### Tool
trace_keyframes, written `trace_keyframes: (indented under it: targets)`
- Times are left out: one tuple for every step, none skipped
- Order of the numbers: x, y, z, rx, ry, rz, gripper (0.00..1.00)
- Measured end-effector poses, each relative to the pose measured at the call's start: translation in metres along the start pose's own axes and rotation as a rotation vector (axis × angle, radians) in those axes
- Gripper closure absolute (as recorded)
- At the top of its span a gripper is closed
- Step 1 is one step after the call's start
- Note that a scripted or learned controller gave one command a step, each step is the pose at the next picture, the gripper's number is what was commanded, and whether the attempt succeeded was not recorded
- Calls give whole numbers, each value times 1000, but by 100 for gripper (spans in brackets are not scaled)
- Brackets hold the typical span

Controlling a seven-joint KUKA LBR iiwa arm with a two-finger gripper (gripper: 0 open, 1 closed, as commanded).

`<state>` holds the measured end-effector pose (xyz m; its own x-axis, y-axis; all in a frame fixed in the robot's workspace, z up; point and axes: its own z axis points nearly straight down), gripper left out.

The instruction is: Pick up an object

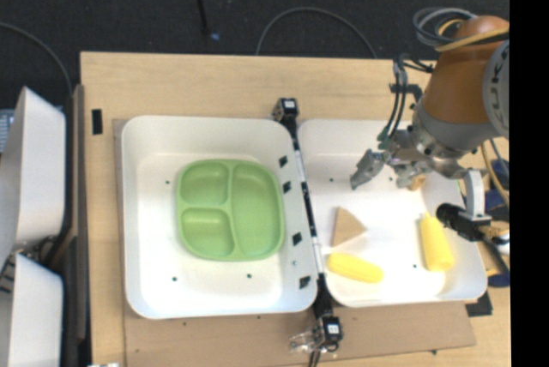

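1. Three loose objects lie in the right bin [343, 132]: a tan wedge [346, 227], a yellow oblong piece [355, 268] and a second yellow piece [436, 243].
2. The tan wedge lies near the bin's left wall, about mid-depth. The yellow oblong piece lies just in front of it, close to the front-left corner.
3. The second yellow piece lies toward the right side of the bin, its long axis running front to back, well apart from the other two.
4. The gripper [371, 168] hangs over the rear half of the right bin, its dark tip pointing left and downward.
5. The tan wedge lies forward and slightly left of the gripper tip, apart from it. Both yellow pieces lie farther forward. No object sits between the fingers.
6. Finger spacing cannot be determined from this view.
7. The arm [461, 91], with its orange band, enters from the right above the bin's rear-right corner.
8. The left bin [137, 185] holds a green divided tray [230, 209], lying flat near its centre.
9. Both bins rest on a wooden bench [189, 82].
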<state>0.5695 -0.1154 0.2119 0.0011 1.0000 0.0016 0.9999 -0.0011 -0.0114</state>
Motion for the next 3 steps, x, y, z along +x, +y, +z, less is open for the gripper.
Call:
trace_keyframes:
  targets:
    - [0, 3, -6, -12, -1, -3, 0]
    - [-4, 0, 56, -8, -3, 0, 0]
    - [-6, 1, 109, -9, -3, 2, 0]
